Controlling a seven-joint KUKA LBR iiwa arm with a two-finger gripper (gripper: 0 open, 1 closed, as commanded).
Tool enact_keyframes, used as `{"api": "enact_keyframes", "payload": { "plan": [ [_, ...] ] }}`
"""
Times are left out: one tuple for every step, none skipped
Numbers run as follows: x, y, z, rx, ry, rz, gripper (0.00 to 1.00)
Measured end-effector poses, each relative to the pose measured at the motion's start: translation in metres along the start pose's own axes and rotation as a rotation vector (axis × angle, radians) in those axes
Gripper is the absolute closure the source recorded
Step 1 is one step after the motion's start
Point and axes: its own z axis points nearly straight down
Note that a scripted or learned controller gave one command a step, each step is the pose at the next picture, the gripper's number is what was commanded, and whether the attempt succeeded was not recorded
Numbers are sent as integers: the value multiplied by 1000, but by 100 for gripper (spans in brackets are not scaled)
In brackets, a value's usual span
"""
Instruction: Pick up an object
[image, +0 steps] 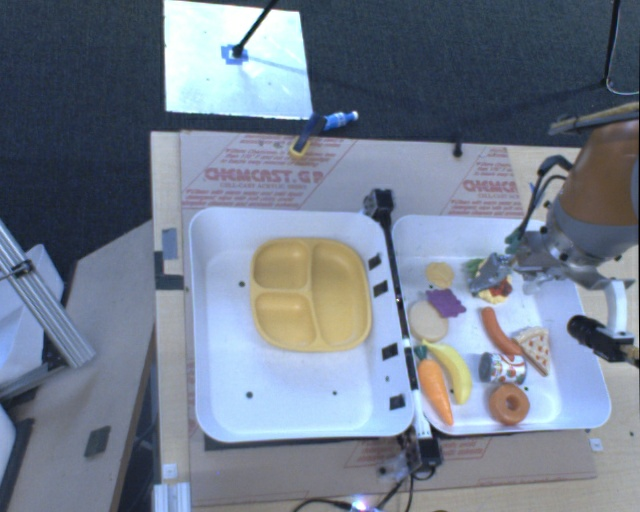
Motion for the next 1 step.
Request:
{"api": "enact_keyframes", "payload": {
  "plan": [
    [0,3,-6,-12,-2,-2,0]
  ]
}}
